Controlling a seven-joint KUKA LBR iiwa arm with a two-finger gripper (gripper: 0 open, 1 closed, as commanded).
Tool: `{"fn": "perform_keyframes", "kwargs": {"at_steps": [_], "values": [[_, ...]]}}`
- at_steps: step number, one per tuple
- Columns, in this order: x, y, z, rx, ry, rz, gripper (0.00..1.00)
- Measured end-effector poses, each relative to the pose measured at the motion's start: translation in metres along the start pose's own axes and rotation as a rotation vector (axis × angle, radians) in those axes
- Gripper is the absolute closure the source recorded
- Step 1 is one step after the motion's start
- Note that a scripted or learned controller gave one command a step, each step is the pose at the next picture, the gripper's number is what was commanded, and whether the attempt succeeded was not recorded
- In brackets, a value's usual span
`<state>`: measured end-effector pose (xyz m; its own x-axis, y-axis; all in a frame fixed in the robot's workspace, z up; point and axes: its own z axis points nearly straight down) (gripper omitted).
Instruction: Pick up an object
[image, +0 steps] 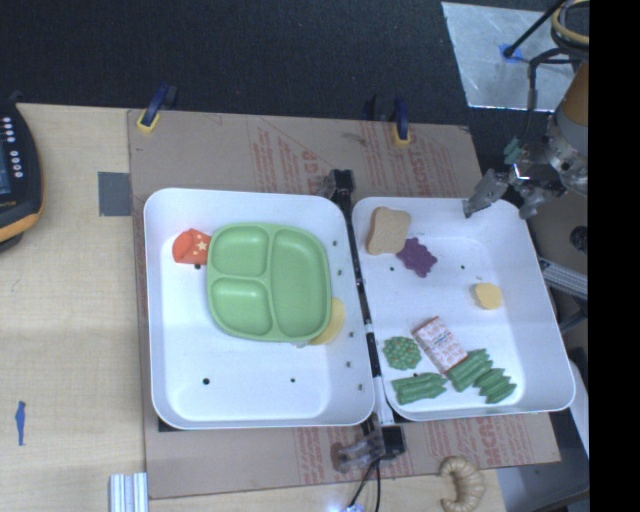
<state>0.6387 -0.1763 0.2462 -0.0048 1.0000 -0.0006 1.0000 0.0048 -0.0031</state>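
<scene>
Cardboard (250, 150) under both bins bears red print, unreadable.

Open floor in both bins; clutter at the right bin's rim ends.

Left bin (165, 300): green divided plate (269, 281) fills the centre, red piece (190, 246) just beside its left edge, yellow piece (333, 322) tucked under its right; near strip bare. Right bin (545, 300): middle clear between bread slice (387, 229) with purple piece (416, 257) at the far side and the near cluster of green round (402, 352), red-white packet (440, 344), green beans (482, 375); small yellow piece (488, 296) sits alone by the right wall. Pincer (490, 193) hangs over the far right corner.
</scene>
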Motion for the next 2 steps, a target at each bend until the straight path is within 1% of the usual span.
{"fn": "perform_keyframes", "kwargs": {"at_steps": [1, 2], "values": [[0.038, -0.042, 0.138, 0.013, 0.004, 0.000, 0.00], [0.033, 0.021, 0.154, -0.006, 0.000, -0.001, 0.00]]}}
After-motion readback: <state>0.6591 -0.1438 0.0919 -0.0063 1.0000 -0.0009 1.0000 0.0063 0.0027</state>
